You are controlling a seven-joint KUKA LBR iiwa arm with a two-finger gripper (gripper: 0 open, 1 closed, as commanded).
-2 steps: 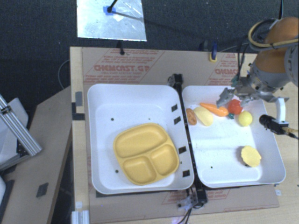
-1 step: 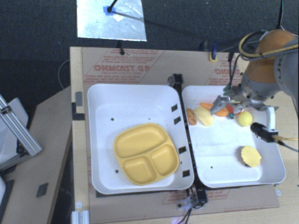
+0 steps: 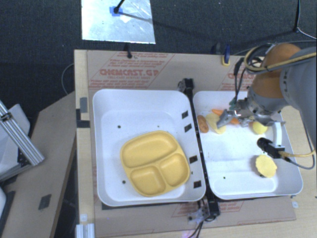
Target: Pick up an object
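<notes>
Left bin [image 3: 106, 133] held a yellow three-compartment tray [image 3: 155, 161], lying flat and slightly skewed, toward the near side. Nothing rested in its compartments, as far as could be made out.

Right bin [image 3: 237, 182] held the loose candidates. An orange slice-shaped piece [image 3: 203, 124] lay against the left wall, close to the divider between the bins. Just beside it, a pale yellow piece [image 3: 218, 128] and a small orange scrap [image 3: 217, 112] further back. A rounded yellow piece [image 3: 259, 128] sat partly under the wrist, and a larger yellow lumpy piece [image 3: 266, 166] lay alone near the right front corner.

Gripper [image 3: 224, 119] was low over the back-left part of the right bin, tip pointing left at the pale yellow piece and apparently touching or just above it. Could not tell whether it was open or closed; nothing was visibly held.

Risks, judged from this layout:
- The small pieces at the tip were crowded. A descent there could catch two at once, or push one aside and close on nothing.
- The orange slice-shaped piece lay near the wall. A leftward nudge would wedge it against the divider, out of reach.
- The pieces looked small and flat. A grasp slightly high would miss or let them slip.
- The wrist hung over the rounded yellow piece and could knock it when moving.
</notes>
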